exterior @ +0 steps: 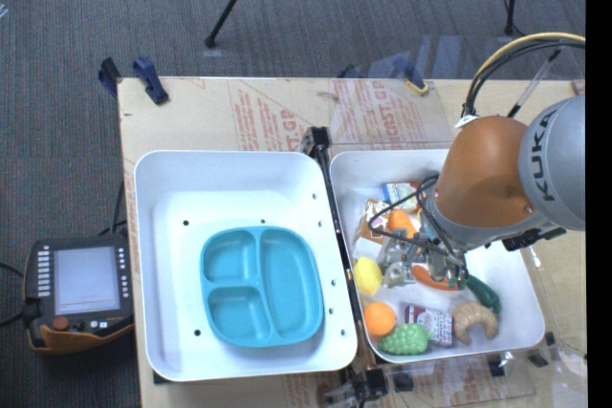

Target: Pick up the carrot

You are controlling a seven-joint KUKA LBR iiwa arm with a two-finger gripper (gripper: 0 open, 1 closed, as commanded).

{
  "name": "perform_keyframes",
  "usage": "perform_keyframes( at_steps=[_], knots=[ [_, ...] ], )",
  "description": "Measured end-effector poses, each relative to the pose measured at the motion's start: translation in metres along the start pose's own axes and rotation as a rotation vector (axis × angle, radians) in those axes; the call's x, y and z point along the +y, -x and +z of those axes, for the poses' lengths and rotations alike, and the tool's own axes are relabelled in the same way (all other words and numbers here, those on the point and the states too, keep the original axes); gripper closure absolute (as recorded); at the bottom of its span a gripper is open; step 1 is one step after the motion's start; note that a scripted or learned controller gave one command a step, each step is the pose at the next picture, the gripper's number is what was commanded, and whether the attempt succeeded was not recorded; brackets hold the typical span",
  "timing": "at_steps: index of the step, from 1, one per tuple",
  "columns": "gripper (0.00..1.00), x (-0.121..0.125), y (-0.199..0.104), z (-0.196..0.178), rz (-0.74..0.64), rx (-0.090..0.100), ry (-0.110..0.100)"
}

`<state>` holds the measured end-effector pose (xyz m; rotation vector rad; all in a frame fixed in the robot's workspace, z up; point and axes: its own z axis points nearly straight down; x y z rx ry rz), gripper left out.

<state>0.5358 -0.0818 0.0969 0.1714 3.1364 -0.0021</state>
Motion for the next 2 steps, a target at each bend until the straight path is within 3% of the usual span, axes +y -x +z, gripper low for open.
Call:
perform_keyframes(
  at_steps=[1,2],
  knots=[
    [1.0,0.003,0.009,-0.133,0.282,-0.006,0.003],
    [1.0,-0.004,-0.018,0.01,0.087,0.0,-0.002]
  ],
)
